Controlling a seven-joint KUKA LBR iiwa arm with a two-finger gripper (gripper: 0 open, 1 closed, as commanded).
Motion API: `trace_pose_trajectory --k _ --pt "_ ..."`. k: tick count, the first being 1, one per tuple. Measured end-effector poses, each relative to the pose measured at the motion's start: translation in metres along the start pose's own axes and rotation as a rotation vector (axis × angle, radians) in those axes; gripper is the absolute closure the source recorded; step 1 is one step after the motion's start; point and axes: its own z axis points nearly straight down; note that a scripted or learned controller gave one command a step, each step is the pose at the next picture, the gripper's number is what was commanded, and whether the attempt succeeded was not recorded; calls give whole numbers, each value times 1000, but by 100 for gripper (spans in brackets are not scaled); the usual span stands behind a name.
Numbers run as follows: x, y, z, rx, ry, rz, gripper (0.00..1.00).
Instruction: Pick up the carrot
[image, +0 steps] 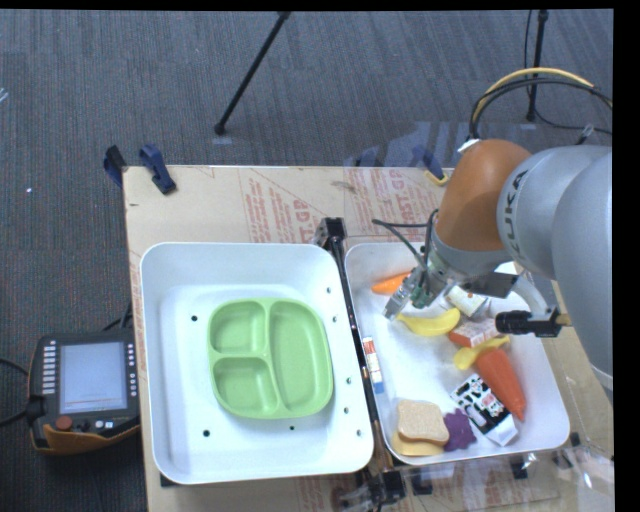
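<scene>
Arm (540, 215) reaches over the right bin (555, 420); left bin (160, 300) carries a green divided plate (270, 358). Carrot (502, 382) lies near the right bin's right side, apart from the end effector (412, 296), which hovers by the banana (432, 322). Looks like approach step; next move calls for shifting toward the carrot. End effector open or closed: cannot tell. An orange piece (390, 284) is part hidden.

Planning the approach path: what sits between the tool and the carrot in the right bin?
In the camera view, a yellow banana and a small red-and-white block lie between the tool and the carrot.
</scene>
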Motion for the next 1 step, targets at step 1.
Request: trace_pose_trajectory --k 1 --pt "0 1 -10 0 -1 -8 100"
